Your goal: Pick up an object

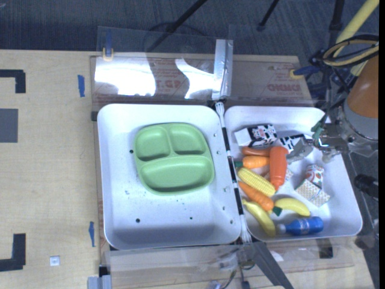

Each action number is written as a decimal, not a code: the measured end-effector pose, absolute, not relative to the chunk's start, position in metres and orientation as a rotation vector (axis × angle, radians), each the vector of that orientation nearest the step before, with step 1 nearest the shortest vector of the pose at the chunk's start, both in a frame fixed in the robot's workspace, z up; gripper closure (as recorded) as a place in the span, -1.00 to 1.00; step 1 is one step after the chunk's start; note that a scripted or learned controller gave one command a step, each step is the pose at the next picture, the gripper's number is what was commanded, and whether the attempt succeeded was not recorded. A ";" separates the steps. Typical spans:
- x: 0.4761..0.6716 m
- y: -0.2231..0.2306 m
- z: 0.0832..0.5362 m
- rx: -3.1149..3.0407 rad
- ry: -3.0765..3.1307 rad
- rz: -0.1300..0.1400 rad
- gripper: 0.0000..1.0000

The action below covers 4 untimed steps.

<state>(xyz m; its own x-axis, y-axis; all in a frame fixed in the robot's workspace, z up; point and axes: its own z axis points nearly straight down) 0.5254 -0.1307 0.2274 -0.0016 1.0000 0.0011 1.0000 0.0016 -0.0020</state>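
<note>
Bench: pale wood-grain surface, flat, bearing black corner markings and blue tape tabs.

Left bin: shallow white moulded plastic, rounded corners, floor speckled with dark spots. It holds a green divided plate, smooth matte plastic, three compartments, lying flat at centre.

Right bin: same white plastic, crowded with toy food. An orange carrot, smooth and tapered, lies upright in the picture near the bin's centre. Left of it, a yellow corn cob with ridged kernels runs diagonally. Two yellow bananas, one at the lower left, one beside it. A blue bottle lies along the near wall. A black-and-white patterned carton sits toward the far wall. A small red-and-white packet lies at right.

Gripper: metallic grey, over the right bin's upper right area. Its opening cannot be determined; nothing is seen in its grasp. The carrot lies just to its left, the packet just below it; contact with either cannot be confirmed.
</note>
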 end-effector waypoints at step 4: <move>0.571 -0.204 0.098 -2.272 -2.178 -0.009 1.00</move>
